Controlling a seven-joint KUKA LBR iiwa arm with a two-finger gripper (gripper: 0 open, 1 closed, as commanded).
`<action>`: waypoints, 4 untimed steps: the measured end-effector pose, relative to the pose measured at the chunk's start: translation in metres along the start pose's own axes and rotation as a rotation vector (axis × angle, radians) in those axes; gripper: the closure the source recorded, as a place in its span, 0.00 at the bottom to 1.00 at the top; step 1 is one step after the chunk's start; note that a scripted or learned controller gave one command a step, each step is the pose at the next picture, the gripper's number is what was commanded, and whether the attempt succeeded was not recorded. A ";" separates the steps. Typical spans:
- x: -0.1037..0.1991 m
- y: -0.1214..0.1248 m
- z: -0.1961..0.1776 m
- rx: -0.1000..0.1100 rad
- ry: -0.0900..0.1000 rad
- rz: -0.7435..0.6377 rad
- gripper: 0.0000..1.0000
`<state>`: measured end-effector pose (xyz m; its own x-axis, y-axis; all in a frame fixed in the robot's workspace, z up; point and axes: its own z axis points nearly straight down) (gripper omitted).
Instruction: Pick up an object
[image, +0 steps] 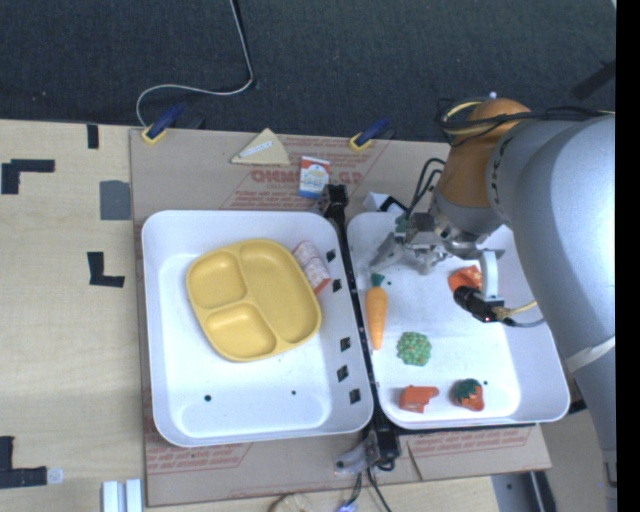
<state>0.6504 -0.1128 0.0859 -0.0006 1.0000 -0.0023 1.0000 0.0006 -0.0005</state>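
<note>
While the grey arm (560, 210) is reaching in from the right edge of the bench (70, 300), its bulk is covering the right bin's far right corner, and the orange band (475, 165) is sitting just above the wrist. Two shallow white bins are lying side by side on a brown cardboard sheet (250, 180). A yellow divided plate (252, 298) is taking up most of the left bin (175, 400), lying toward that bin's far half. The right bin (530, 380) is carrying the smaller toys. An orange carrot (376, 315) is lying lengthwise against its left edge, near the divider between the bins. A green broccoli piece (413, 348) is sitting near the bin's middle, just beside the carrot. Along the near edge, an orange-red block (418, 397) and a red strawberry-like toy (468, 394) are resting apart from each other. A small wrapped packet (312, 266) is leaning at the left bin's right edge, touching the plate's rim. A small red and white carton (314, 177) is standing on the cardboard beyond the bins. The gripper (415, 250) is hanging low over the far left part of the right bin, beyond the carrot; whether its tool is wide or narrow, I cannot tell.
</note>
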 end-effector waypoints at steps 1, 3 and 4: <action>0.005 -0.055 0.000 -0.003 0.001 0.000 0.00; -0.091 -0.009 -0.060 0.001 0.000 0.001 0.00; -0.112 -0.039 -0.001 -0.009 -0.004 0.000 0.00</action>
<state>0.6111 -0.2249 0.0876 -0.0001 1.0000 -0.0060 1.0000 0.0002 0.0084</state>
